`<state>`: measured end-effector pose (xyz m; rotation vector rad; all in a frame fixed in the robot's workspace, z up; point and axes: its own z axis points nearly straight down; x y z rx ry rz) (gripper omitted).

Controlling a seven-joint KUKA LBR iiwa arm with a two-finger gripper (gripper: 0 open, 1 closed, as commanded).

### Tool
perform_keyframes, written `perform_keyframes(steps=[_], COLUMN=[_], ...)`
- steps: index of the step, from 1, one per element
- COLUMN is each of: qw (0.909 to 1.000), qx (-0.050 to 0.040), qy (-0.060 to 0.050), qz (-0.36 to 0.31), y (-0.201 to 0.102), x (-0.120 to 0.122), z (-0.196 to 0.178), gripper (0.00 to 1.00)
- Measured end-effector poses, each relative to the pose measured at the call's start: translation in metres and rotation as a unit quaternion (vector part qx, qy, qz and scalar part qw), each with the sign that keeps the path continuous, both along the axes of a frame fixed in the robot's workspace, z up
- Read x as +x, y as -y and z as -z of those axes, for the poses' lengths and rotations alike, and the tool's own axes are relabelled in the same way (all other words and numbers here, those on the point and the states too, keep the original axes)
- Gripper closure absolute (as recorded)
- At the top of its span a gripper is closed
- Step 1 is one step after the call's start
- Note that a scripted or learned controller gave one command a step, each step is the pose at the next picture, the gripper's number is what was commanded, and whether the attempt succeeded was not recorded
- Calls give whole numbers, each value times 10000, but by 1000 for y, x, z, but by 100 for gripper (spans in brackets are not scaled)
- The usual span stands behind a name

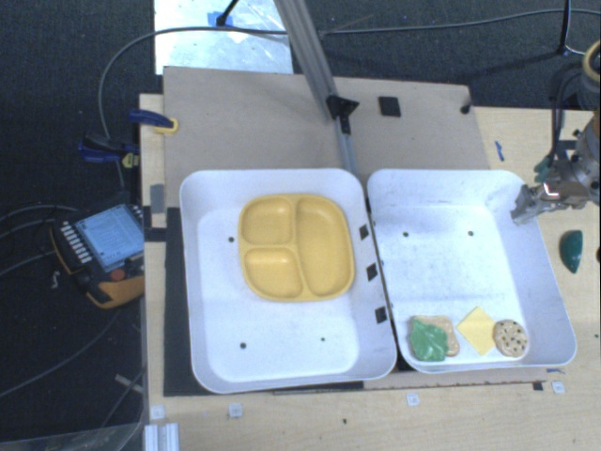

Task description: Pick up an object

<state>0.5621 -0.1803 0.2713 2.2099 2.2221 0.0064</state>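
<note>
Three small items, a green-topped toast (431, 337), cheese slice (477, 330) and cookie (510, 338), crowd the right bin's (451, 242) near edge. Tool (540, 195) hovers at its far-right rim, grip unreadable; descending could catch the wall or pinch two.

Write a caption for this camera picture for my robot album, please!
A robot gripper hovers over the right bin, far from the toy food at its front edge.

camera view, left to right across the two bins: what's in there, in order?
Yellow divided plate in the left bin → then in the right bin, along its near edge: green-topped toast piece → yellow cheese slice → round cookie → gripper over that bin's far right rim.
</note>
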Motion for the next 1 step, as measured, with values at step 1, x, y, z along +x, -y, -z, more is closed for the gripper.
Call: perform_keyframes(steps=[1], qw=[10000], qx=[13], qy=[-26], qz=[-18], y=[-54], x=[18], z=[9], gripper=[100])
